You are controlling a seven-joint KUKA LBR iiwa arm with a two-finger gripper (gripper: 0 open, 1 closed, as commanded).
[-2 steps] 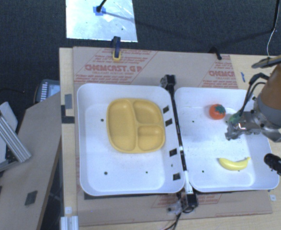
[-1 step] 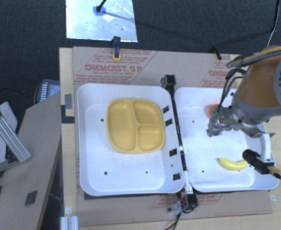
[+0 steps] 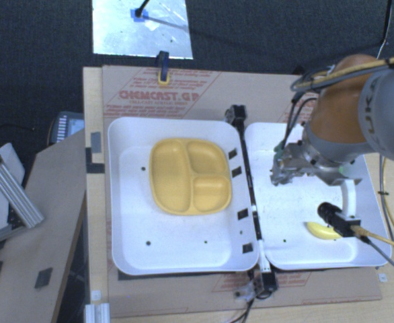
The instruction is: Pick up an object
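Arm over right bin, yellow plate in left bin.
End effector hangs above right bin's middle; its state cannot be told. Banana lies near-right in that bin, apart from it. Divided plate sits centred in left bin.

Table of pale wood, topped with a brown cardboard sheet printed in red. Directly on the sheet, two shallow white bins side by side, touching along a black clipped seam: left bin, right bin. At the sheet's far edge, a yellow and blue clamp.
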